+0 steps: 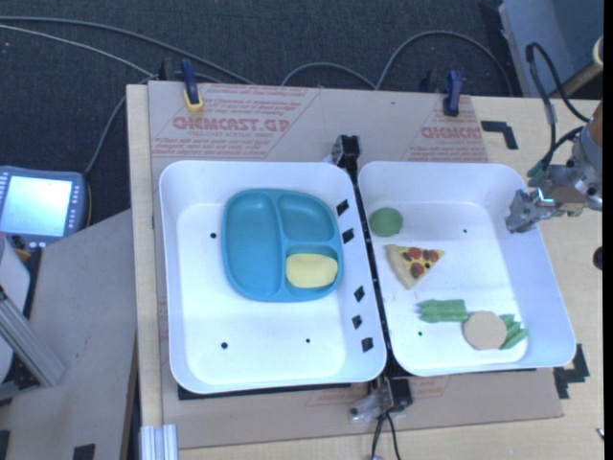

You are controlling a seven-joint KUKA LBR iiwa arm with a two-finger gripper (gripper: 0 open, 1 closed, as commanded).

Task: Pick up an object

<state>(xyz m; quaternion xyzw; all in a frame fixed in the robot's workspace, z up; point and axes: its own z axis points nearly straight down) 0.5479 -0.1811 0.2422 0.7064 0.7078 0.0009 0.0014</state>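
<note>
**Ana:** Over at the right edge of the frame, the gripper (522, 214) hangs above the rim of the right bin (546, 266). Whether its jaws are spread or pressed together, I cannot tell; it's too small and blurred.

**Ben:** What could it pick?

**Ana:** Lower down the right bin lie a green ball (386, 221), a toy pizza slice (413, 262), and near the bottom right a tan disc (484, 331) against a green leafy piece (442, 310).

**Ben:** Which handles best?

**Ana:** The ball, I'd judge: light, round, probably smooth plastic, so it may roll; pinch it across the middle. The slice is flat and thin, harder to get under.

**Ben:** And the left bin (192, 257)?

**Ana:** A glossy blue divided tray (259, 247), with a rounded yellow piece (311, 270) in its lower right compartment.
</note>
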